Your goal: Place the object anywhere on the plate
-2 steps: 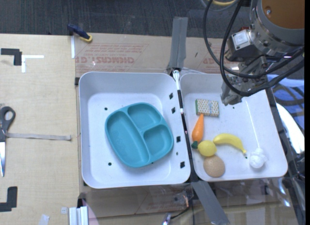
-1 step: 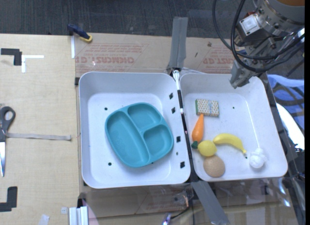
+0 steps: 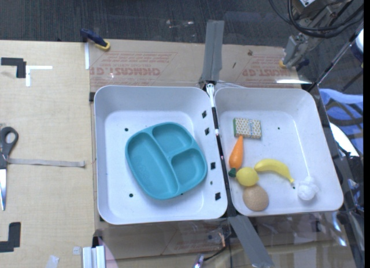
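Note:
A blue plate (image 3: 166, 160) with three compartments lies in the left bin (image 3: 110, 145), nothing on it. The right bin (image 3: 289, 111) holds several toy foods: an orange carrot (image 3: 236, 152), a yellow lemon (image 3: 247, 177), a yellow banana (image 3: 275, 169), a brown round potato-like piece (image 3: 255, 198), a patterned green-and-white block (image 3: 247, 127) and a small white lump (image 3: 307, 190). My gripper (image 3: 293, 52) hangs at the top right, beyond the far rim of the right bin, well away from all the objects and with nothing in it.
Cardboard (image 3: 150, 64) lies behind the bins, with a grey strap (image 3: 213, 50) between them. Scissors (image 3: 6, 145) rest on the wooden bench at the left. Cables (image 3: 312, 18) trail near the arm at the top right.

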Robot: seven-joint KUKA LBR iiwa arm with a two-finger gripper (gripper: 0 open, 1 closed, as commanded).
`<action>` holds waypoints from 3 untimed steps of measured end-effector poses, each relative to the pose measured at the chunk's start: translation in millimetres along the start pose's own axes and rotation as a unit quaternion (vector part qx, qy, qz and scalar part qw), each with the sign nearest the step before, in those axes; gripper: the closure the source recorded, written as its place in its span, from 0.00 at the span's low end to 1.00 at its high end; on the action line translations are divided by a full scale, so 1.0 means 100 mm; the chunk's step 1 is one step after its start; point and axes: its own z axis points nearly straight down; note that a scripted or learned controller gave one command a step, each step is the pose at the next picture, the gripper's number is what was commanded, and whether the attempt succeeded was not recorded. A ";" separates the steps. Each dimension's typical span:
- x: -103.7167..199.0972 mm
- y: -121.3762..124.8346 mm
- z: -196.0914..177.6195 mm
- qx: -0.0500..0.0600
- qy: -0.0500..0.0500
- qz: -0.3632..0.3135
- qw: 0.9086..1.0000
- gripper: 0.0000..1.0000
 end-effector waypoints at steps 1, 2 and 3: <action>-0.48 0.75 0.50 -0.002 0.000 -0.047 0.999 1.00; -1.27 0.71 1.57 -0.002 0.000 -0.113 0.994 1.00; -0.64 1.11 0.64 0.001 0.001 -0.174 0.985 1.00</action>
